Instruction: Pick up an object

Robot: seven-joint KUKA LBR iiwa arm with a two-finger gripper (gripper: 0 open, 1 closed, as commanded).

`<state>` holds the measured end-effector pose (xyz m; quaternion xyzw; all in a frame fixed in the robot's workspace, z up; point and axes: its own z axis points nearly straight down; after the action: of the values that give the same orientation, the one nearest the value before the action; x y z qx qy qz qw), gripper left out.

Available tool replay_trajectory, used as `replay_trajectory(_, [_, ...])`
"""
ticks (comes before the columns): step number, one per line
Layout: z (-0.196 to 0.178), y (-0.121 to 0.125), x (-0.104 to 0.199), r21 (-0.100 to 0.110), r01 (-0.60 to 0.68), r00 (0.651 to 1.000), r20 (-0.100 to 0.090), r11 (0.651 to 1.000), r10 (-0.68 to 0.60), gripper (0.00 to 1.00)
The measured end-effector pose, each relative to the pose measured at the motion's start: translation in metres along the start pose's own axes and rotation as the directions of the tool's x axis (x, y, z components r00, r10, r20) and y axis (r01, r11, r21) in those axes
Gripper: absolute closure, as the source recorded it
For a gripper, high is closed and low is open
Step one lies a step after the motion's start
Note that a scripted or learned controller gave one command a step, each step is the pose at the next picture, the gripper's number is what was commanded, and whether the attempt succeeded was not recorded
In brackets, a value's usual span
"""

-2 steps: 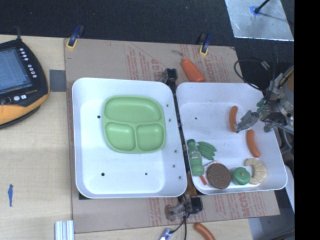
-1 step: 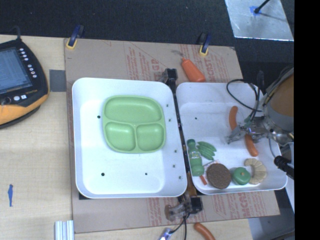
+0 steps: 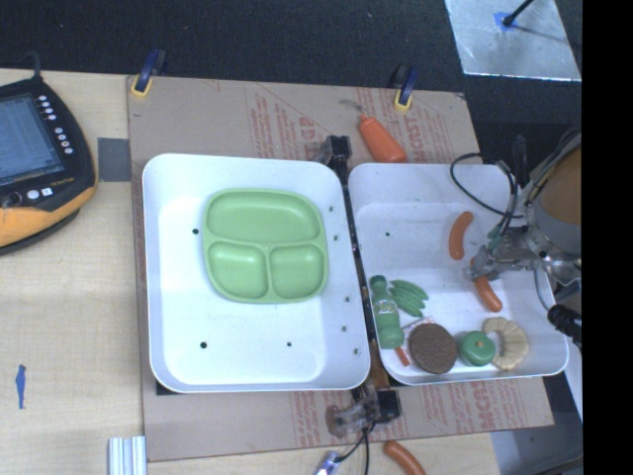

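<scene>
Camera view has the gripper [image 3: 492, 265] low in the right bin [image 3: 415, 201], near its right wall, with the arm [image 3: 559, 201] reaching in from that side. Whether anything sits between its tips I cannot tell. Just below it lies a small orange sausage [image 3: 487, 293], tilted, close enough that this looks like the target. A second orange sausage [image 3: 459, 236] lies upright to its left, a little apart. Along the bin's front edge sit a brown cookie [image 3: 432, 348], a green round piece [image 3: 478, 348] and a pale ring [image 3: 509, 340], touching in a row; a green bottle [image 3: 384, 310] and leaves [image 3: 409, 293] lie near the dividing wall. The left bin [image 3: 168, 295] holds 1 green divided plate [image 3: 265, 243].
</scene>
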<state>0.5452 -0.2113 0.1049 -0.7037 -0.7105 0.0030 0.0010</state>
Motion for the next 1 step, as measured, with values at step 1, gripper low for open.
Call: replay_trajectory(1, [-0.0807,-0.0082,0.0832,-0.004,-0.002,1.0,-0.002,1.0,0.002,1.0])
